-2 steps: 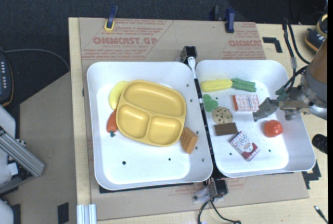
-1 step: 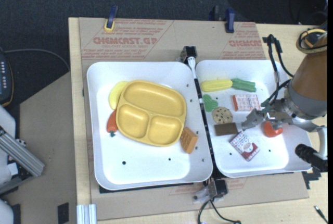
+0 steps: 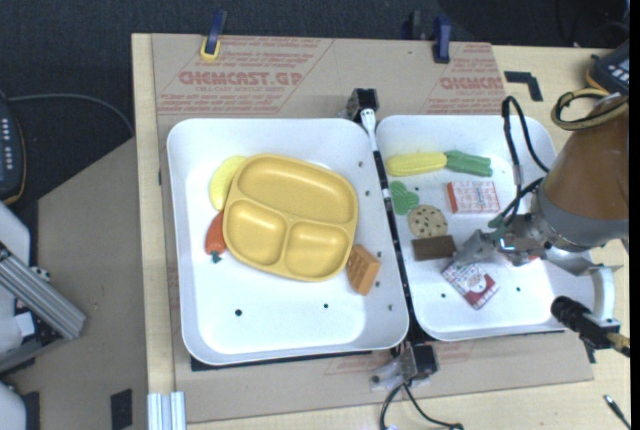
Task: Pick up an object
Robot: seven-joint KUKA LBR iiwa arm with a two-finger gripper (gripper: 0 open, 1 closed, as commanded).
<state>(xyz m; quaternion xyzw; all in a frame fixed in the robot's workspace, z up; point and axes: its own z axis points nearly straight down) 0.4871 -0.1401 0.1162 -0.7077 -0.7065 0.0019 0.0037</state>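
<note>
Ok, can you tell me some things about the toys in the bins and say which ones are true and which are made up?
1. The yellow tray sits in the left bin. True.
2. The corn is in the left bin. False: it lies in the right bin, near its far edge, with a green piece beside it.
3. The cookie lies next to a brown block. True.
4. The tray has four compartments. False: it has three, one long and two smaller.
5. The gripper is over the right bin, close to a red and white packet. True.
6. The carrot lies inside the tray. False: it lies on the bin floor against the tray's left side.
</note>
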